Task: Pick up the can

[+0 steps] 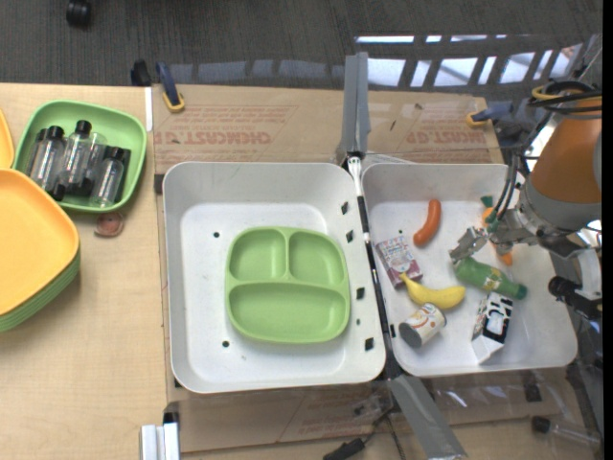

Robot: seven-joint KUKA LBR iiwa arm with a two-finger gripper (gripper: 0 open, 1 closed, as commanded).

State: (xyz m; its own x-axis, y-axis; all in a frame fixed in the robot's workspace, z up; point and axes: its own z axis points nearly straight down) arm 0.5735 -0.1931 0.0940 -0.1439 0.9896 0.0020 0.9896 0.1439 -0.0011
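While the gripper [471,245] hovers with fingers spread, the can [422,325] lies untouched.
Can sits at the gripper's seven o'clock, touching the banana [434,294].

Arm from right, gripper [468,245] low — fingers parted

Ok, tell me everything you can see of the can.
The can lies on its side near the front of the right bin, its pale round end facing front-left. The body looks white or silvery with a reddish-brown label. It sits just below the banana, close to or touching it. The gripper is apart from it.
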